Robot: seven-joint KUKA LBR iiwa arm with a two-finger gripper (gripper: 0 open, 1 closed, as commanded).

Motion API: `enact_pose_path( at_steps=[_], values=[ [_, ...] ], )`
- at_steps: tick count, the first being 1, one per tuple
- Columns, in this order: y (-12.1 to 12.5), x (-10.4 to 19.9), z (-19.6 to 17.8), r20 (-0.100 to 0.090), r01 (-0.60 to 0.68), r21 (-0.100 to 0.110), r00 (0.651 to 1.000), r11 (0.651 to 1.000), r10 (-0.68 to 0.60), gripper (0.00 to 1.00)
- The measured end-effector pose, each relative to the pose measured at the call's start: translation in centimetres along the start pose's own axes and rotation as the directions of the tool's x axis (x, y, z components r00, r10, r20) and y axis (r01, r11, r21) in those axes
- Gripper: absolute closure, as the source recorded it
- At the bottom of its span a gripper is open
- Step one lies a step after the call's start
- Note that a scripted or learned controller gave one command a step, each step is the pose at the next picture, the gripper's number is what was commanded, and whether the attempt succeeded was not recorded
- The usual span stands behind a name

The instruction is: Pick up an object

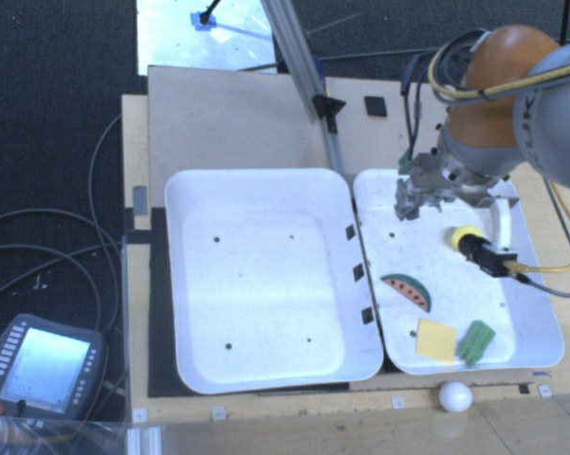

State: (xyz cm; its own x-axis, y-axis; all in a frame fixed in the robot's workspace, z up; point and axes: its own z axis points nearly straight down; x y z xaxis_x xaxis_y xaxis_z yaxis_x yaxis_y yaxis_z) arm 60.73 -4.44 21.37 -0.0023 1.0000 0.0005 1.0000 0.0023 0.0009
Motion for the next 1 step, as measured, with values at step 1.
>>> enact_pose_path(
  at_steps=[1],
  values=[
    [-1.00, 2.51, 2.82, 0.000, 0.000, 0.002, 1.000, 1.000, 0.000, 1.00]
  ],
)
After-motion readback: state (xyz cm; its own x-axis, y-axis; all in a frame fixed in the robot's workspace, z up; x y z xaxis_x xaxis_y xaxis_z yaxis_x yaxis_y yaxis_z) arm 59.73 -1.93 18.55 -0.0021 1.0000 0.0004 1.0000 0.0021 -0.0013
